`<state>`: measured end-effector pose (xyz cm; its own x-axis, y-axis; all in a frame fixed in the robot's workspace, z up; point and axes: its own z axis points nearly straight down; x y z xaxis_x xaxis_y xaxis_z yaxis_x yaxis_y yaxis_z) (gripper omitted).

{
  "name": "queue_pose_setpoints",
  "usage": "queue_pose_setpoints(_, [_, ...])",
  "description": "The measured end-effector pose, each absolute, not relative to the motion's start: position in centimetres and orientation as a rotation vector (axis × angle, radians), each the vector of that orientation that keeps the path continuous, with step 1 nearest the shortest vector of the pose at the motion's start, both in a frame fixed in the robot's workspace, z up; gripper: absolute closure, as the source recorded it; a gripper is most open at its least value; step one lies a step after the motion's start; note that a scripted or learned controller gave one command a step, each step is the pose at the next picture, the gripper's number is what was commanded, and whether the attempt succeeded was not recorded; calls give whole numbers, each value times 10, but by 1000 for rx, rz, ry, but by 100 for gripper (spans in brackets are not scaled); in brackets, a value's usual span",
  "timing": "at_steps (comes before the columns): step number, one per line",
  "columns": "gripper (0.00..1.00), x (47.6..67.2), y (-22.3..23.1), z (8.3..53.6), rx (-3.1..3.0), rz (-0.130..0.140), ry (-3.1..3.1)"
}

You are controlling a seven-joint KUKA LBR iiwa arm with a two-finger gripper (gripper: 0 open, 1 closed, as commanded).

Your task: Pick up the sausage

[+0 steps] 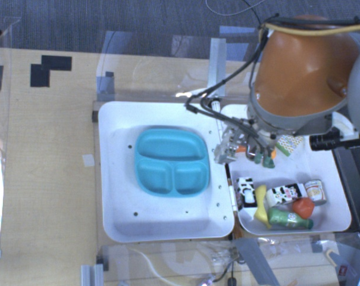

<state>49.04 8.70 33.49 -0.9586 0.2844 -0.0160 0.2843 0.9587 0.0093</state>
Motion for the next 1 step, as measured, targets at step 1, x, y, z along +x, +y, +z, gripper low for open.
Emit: queue_pose_setpoints(1, [100, 492, 88, 347, 445, 16, 3084])
